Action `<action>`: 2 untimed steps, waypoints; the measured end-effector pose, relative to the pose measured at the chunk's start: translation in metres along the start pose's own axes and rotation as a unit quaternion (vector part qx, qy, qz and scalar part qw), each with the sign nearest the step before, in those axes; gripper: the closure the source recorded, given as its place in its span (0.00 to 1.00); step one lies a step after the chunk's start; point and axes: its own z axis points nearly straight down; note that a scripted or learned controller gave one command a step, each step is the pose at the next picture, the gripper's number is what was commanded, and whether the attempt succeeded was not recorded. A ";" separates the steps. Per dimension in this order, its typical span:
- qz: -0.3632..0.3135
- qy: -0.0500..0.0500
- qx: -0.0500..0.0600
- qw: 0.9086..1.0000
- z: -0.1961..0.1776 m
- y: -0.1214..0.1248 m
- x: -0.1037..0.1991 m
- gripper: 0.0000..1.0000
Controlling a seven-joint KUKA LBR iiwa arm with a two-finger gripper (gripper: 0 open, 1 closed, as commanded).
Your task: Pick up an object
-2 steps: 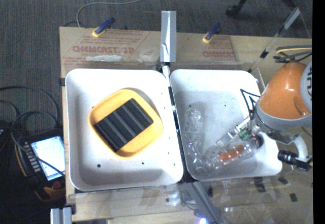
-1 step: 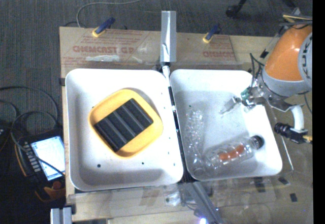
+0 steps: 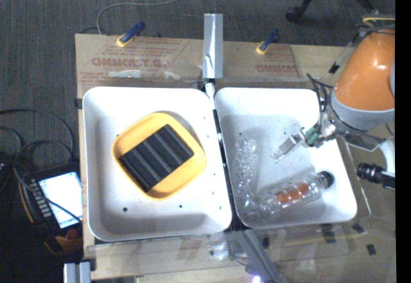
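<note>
I am in the approach step: my gripper [image 3: 287,145] hangs over the right bin [image 3: 334,211], its fingers seemingly parted and grasping nothing, though the view is poor. The clear bottle [image 3: 289,194] lies just below it near the bin's front. Next I must descend and centre over it.

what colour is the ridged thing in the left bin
Yellow rim, black ridged centre; clearest in the camera view.

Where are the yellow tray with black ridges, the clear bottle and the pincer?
Yellow tray [image 3: 159,154], camera view: on its black ridged middle.
Clear bottle [image 3: 290,194], camera view: on its body, at the orange contents.
Pincer [image 3: 287,145], camera view: at its tip.
</note>
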 end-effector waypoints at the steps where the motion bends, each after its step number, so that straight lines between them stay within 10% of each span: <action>1: 0.028 -0.006 -0.007 1.000 0.112 -0.019 0.033 0.00; 2: 0.053 -0.001 -0.005 0.999 0.116 0.006 0.012 0.00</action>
